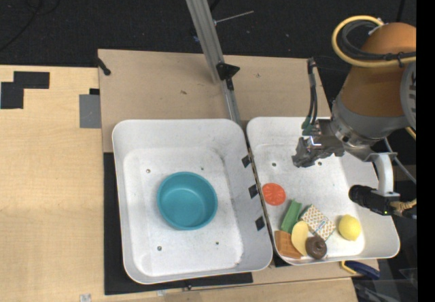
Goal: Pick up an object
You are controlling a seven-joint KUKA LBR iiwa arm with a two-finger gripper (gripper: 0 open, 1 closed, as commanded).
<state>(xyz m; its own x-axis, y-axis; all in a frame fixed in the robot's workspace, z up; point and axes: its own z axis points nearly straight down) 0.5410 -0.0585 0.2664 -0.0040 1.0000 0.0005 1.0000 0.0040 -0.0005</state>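
right bin (380, 243) – near-edge pile untouched: green block (291, 214), yellow lemon (349, 228), orange disc (274, 194), brown donut (316, 247) | gripper (307, 156) – above that pile, over bare floor, carrying nothing; finger gap: cannot tell | pick not yet begun

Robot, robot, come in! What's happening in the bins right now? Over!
Gripper above right bin, holding nothing seen. Toy food heaped at near edge, orange disc closest. Blue bowl in left bin.

So the desk (156, 83) is a tan board. Two white bins sit on it side by side: left bin (136, 132), right bin (272, 129).
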